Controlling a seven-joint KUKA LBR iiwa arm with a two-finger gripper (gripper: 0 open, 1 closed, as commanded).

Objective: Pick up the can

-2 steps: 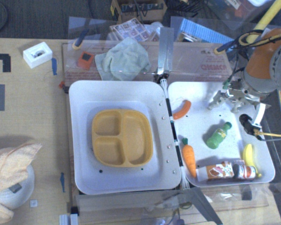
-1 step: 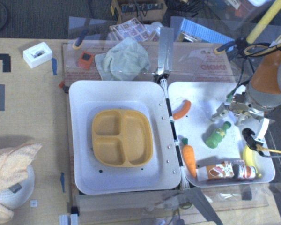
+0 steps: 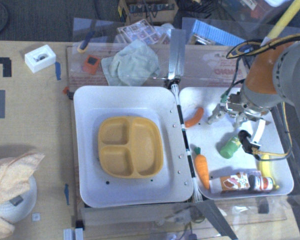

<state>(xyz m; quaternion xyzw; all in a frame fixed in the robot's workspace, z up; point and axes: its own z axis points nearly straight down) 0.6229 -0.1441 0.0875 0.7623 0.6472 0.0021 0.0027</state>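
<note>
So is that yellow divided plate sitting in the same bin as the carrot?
No, the yellow divided plate lies in the left bin, while the carrot lies in the right bin.

The wooden tabletop point(image 3: 35, 109) is carrying two white bins side by side, the left bin point(image 3: 85, 149) and right bin point(image 3: 285, 184), plus a small white box point(image 3: 40, 58) and a crumpled cloth point(image 3: 132, 63).

A pale wooden bench point(image 3: 35, 119) fills the left and lower part of the view, with dark grey carpet floor point(image 3: 50, 11) beyond its far edge. A cardboard box point(image 3: 146, 4) of cables sits on that floor, near a blue corrugated sheet point(image 3: 215, 35). Light is even and soft.
</note>
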